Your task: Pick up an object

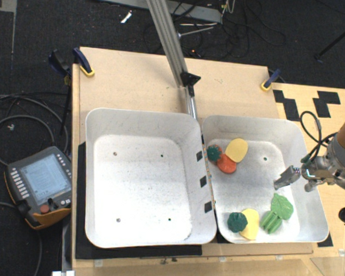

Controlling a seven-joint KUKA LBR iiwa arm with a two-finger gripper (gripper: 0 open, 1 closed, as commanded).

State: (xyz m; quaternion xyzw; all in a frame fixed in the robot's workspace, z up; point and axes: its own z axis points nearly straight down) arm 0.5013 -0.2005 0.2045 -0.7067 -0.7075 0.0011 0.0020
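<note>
My gripper (298, 179) hangs over the right side of the right bin (312, 143), open, with nothing between its fingers (286, 177). Just below it lies a light green leafy piece (278, 213). A dark green lump (236, 221) and a yellow piece (250, 223) touch each other at the bin's front. Toward the bin's left wall sit a yellow oval piece (237, 149), an orange-red piece (227, 164) and a small dark green piece (213, 153), bunched together.
The left bin (103, 124) adjoins the right one. A slanted metal pole (169, 44) reaches down to the bins' shared back corner. Cables (311, 126) trail behind the arm (342, 153). A teach pendant (40, 182) lies left of the bench.
</note>
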